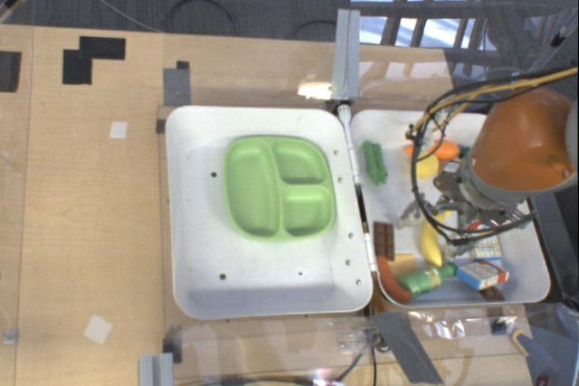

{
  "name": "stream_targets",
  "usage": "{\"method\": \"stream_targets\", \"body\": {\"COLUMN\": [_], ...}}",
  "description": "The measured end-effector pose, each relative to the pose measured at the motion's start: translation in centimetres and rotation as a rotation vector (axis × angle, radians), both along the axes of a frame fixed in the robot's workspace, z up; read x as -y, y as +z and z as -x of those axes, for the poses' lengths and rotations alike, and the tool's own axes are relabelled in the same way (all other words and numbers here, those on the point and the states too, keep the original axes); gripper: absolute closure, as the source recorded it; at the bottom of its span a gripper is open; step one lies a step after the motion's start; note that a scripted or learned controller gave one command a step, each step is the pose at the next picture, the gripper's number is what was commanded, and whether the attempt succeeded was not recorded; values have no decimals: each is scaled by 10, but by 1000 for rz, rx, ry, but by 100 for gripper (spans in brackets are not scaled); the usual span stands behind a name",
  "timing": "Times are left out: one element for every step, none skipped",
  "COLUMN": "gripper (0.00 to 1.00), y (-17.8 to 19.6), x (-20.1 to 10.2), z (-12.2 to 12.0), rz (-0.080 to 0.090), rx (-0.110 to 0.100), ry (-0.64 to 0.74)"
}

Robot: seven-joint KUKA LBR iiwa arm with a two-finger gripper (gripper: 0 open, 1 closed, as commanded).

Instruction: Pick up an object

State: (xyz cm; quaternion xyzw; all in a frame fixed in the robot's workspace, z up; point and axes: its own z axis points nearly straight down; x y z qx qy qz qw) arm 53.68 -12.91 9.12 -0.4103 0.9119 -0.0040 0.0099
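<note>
**Inspection: arm over right bin, nothing confirmed in grasp**

I am positioned over the right bin (541, 280), my wrist and cabling covering my jaws (460, 217) from above; I cannot tell whether they are apart or together. Candidate objects lie crowded beneath me: a yellow banana (432, 247), a green bottle (422, 281), a blue-and-white box (479, 272), a brown bar (384, 239), a green piece (374, 162) near the divider. The left bin (185, 285) holds a green divided tray (277, 186).

Risk, in my judgement: the items touch or overlap, so closing could pinch two, or nudge the banana aside. Trailing cables (425, 185) may snag.
</note>
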Motion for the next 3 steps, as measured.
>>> {"method": "stream_targets", "body": {"gripper": [0,0,100], "y": [-2,-1,14], "x": [-3,9,5], "z": [-77,-25,-31], "rz": [1,1,-2], "rx": [-6,-6,13], "ry": [29,-8,-3]}}
